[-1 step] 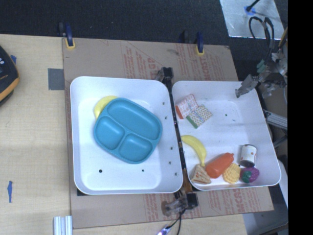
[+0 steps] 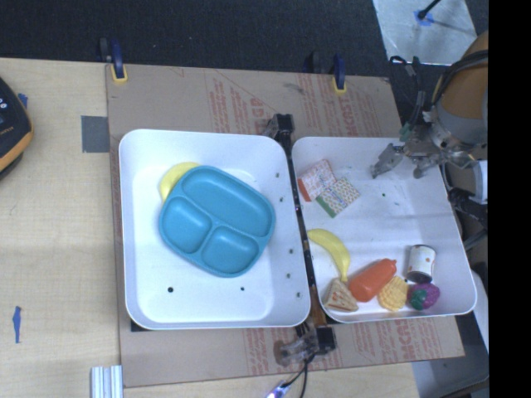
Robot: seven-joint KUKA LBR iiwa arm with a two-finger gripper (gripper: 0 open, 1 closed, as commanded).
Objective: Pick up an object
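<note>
My gripper (image 2: 398, 167) hovers over the far part of the right bin (image 2: 398, 214), its two fingers spread open with nothing between them. Closest to it, to its left, lie two small patterned packets (image 2: 328, 187). Along the bin's near side sit a yellow banana (image 2: 332, 251), a sandwich wedge (image 2: 338, 295), an orange sausage-like toy (image 2: 373, 279), a yellow waffle piece (image 2: 394, 293), a purple grape bunch (image 2: 424, 297) and a small can (image 2: 421, 262). These stand well clear of the gripper.
The left bin (image 2: 149, 288) holds a blue divided plate (image 2: 217, 220) with a yellow object (image 2: 174, 179) partly hidden under its far left edge. A black and yellow device (image 2: 10, 131) lies at the bench's left edge.
</note>
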